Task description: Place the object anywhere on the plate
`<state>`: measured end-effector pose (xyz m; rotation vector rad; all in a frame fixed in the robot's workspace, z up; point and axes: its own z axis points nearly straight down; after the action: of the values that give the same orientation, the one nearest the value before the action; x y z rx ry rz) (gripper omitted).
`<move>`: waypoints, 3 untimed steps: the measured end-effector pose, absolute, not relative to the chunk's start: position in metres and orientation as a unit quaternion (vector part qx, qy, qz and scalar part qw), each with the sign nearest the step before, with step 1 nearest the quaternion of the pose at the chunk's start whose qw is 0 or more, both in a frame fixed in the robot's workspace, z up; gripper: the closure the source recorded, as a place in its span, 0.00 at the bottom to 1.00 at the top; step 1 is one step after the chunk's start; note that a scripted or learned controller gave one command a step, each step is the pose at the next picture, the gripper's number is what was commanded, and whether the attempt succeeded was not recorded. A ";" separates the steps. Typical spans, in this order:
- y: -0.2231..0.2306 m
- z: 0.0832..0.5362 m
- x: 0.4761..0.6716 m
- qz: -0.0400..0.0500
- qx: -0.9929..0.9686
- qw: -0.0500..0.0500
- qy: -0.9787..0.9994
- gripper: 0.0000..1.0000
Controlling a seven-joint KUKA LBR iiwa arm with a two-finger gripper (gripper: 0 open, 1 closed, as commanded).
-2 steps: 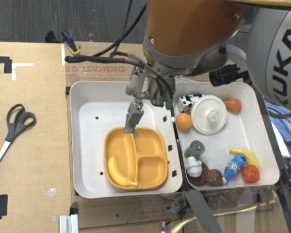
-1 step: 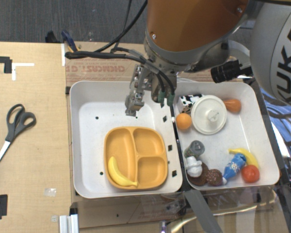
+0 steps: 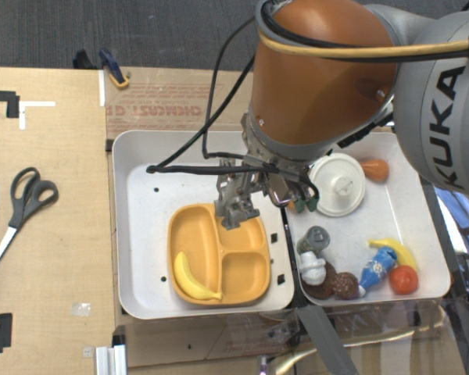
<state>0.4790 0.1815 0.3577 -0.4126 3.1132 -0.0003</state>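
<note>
Light wooden bench (image 3: 47, 272) fills the left and bottom, dark grey floor behind at top, brown cardboard sheet (image 3: 172, 104) under the bins' far edge. Big grey KUKA arm (image 3: 445, 92) comes in from the right, its orange band (image 3: 320, 61) bulking over the seam between bins. Two shallow white bins side by side: left bin (image 3: 141, 209), right bin (image 3: 422, 201). Left bin holds one yellow divided plate (image 3: 234, 272), three compartments. One banana (image 3: 189, 280) lies in the plate's long left compartment, curved along its near-left edge. Gripper (image 3: 233, 209) hangs over the plate's far rim, near the divider; banana sits down and left of it, apart, not touching. Cannot tell how far the claw is spread, nothing visibly gripped. Black cables (image 3: 195, 165) trail across the left bin's far part. Right bin: one white round lid-like piece (image 3: 340, 184), one orange item (image 3: 375, 169) at the far side, one grey knob-shaped item (image 3: 315, 239), one white small figure (image 3: 313, 270), two brown lumps (image 3: 336, 285), one blue-white packet (image 3: 375, 268), one small yellow piece (image 3: 395, 250), one red ball (image 3: 404, 280). On the bench left: one pair of scissors (image 3: 19, 205). One blue clamp (image 3: 113, 67) at the far edge.
</note>
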 end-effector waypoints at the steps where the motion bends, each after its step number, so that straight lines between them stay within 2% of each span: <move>1: 0.173 0.295 0.487 0.000 -0.165 0.001 0.986 1.00; 2: 0.173 0.295 0.487 0.000 -0.166 0.001 0.986 0.00; 3: 0.173 0.305 0.488 0.001 -0.164 0.002 0.987 1.00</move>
<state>0.4885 0.1729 0.3046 -0.5134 3.0945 0.0017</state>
